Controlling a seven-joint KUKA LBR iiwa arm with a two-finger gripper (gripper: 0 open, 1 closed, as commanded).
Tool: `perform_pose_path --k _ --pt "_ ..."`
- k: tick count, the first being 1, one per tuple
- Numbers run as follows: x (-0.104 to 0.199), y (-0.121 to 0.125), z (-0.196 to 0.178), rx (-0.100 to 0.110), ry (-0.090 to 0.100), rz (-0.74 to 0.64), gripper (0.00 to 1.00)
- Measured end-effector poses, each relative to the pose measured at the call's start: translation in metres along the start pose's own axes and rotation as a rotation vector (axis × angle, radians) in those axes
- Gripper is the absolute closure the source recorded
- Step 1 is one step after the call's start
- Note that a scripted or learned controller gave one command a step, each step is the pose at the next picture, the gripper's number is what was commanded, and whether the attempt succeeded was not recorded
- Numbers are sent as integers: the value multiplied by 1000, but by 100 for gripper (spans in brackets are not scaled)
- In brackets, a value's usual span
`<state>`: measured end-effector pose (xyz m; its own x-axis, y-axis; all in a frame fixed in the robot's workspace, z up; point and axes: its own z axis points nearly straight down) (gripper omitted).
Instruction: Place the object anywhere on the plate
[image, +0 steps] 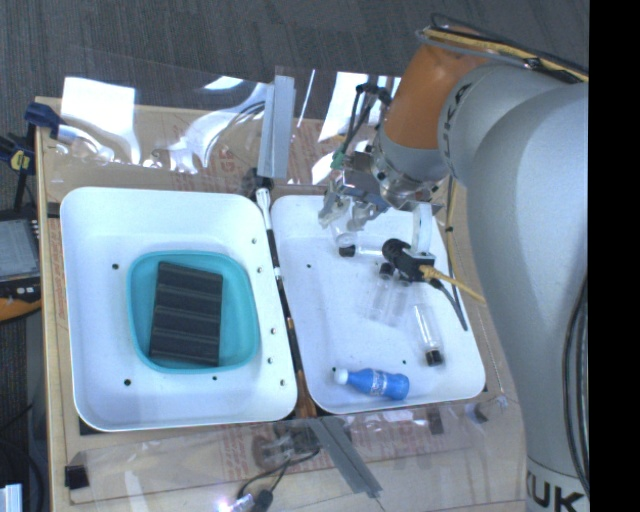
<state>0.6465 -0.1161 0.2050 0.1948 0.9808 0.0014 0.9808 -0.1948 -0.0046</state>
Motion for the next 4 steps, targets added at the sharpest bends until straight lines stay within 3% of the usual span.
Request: perform_pose_path --k 1,2,3,4 --pt "0 0 0 0 0 0 0" --pt "-45 -65 14 0 -2 -29 0" --pt "-108 -100 -80 -4 -3 -111 0" --pt "-110 -143 -199 -6 -3 -26 0"
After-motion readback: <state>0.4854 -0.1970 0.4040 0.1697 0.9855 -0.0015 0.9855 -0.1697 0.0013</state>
